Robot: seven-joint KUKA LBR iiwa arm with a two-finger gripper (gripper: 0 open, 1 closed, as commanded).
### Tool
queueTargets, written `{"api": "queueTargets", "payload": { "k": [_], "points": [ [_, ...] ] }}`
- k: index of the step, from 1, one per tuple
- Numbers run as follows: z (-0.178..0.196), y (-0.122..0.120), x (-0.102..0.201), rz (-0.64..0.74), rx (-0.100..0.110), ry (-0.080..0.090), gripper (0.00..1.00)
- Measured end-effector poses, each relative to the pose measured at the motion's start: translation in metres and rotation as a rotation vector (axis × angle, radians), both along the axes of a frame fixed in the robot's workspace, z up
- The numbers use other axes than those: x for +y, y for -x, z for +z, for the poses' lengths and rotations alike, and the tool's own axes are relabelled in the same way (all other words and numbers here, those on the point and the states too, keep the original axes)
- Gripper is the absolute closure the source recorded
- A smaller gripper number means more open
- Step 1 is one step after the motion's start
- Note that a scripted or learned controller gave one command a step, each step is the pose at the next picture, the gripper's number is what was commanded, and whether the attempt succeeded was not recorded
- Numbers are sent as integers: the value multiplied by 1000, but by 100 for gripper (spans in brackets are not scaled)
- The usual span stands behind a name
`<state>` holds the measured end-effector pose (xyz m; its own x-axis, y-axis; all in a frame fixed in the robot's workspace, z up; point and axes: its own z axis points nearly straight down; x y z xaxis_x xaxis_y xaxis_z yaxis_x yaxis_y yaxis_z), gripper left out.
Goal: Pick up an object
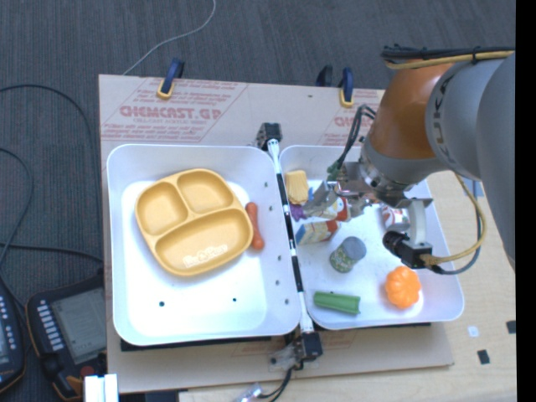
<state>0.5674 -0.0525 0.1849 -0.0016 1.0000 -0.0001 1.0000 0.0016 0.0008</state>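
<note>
**Arm low over a crowded right bin**

While the grey arm (444,115) with its orange band reaches in from the right, its gripper (335,198) sits low over the upper middle of the right bin (444,308), in the thick of a small cluster of objects. Whether the claw is spread or pressed together cannot be told, because the wrist and the clutter beneath hide it, and nothing can be seen pinched in it.

Just left of the gripper, against the divider between the bins, lies a yellow block (296,185). Directly below it sits a pale carton-like item (315,229) with a red piece (333,223) touching its right side. Lower still, a grey-capped jar (347,255) lies tilted near the bin's middle. A green cylinder (337,302) rests along the front wall, and an orange pumpkin-shaped toy (402,286) stands well apart toward the right corner. A black cable (456,258) loops from the wrist past the pumpkin.

The left bin (193,308) holds a yellow divided plate (194,220), set at a slant, with an orange carrot-like stick (255,224) touching its right rim. Both bins rest on a board (159,111) clamped at its far edge.
</note>
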Motion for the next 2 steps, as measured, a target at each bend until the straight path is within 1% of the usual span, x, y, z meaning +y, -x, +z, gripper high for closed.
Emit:
{"api": "queueTargets", "payload": {
  "k": [1, 2],
  "points": [
    [-1, 43, 28, -1, 3, 0, 100],
    [9, 42, 28, -1, 2, 0, 100]
  ]
}}
